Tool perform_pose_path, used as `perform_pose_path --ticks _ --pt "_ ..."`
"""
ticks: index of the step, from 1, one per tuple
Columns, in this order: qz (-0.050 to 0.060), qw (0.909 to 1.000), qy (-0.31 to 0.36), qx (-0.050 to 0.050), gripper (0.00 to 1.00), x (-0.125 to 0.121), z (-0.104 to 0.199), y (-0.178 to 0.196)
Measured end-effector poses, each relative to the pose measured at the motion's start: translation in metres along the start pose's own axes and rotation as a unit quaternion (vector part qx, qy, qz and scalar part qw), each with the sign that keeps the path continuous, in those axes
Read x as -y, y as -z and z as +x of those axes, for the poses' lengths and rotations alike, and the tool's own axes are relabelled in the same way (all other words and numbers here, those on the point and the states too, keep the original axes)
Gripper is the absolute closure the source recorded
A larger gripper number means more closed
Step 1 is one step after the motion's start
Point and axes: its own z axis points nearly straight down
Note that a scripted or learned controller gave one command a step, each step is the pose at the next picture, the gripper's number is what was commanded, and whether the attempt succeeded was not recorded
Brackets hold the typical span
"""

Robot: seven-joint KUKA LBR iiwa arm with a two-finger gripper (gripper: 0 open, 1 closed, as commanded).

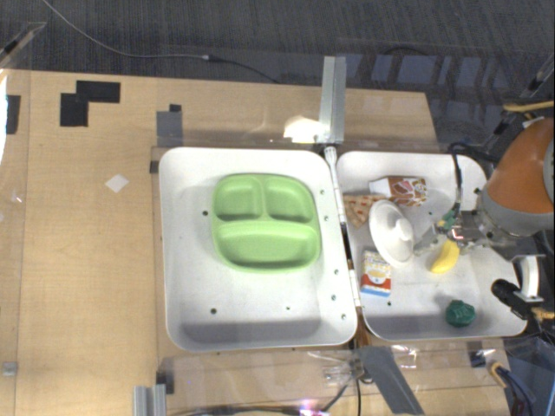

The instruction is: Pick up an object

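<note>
The right bin (pixel 416 319) holds several small objects. A yellow banana (pixel 445 259) lies right of centre. A white cup (pixel 390 230) lies on its side to the banana's left. A dark green lump (pixel 460 313) sits near the front right corner. A small red and white carton (pixel 375 276) lies near the left wall, a pizza slice (pixel 359 207) sits behind it, and a printed packet (pixel 401 188) lies at the back. My gripper (pixel 452 227) reaches in from the right and hangs just above the banana's upper end, between it and the cup.
The left bin (pixel 186 302) bears a light green divided plate (pixel 264 220). A metal post (pixel 333 102) stands behind the seam between the bins. The arm's orange band (pixel 525 176) and cables crowd the right bin's right wall.
</note>
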Motion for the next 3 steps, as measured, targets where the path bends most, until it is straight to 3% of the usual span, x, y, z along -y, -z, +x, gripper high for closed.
perform_pose_path --ticks 1,2,3 --pt "-0.004 1.0 0.0 0.001 1.0 -0.003 0.0 0.013" --pt "0.001 0.9982 0.06 -0.001 1.0 -0.016 0.065 0.16" --pt "-0.002 0.998 0.063 0.0 1.0 -0.018 0.066 0.171"
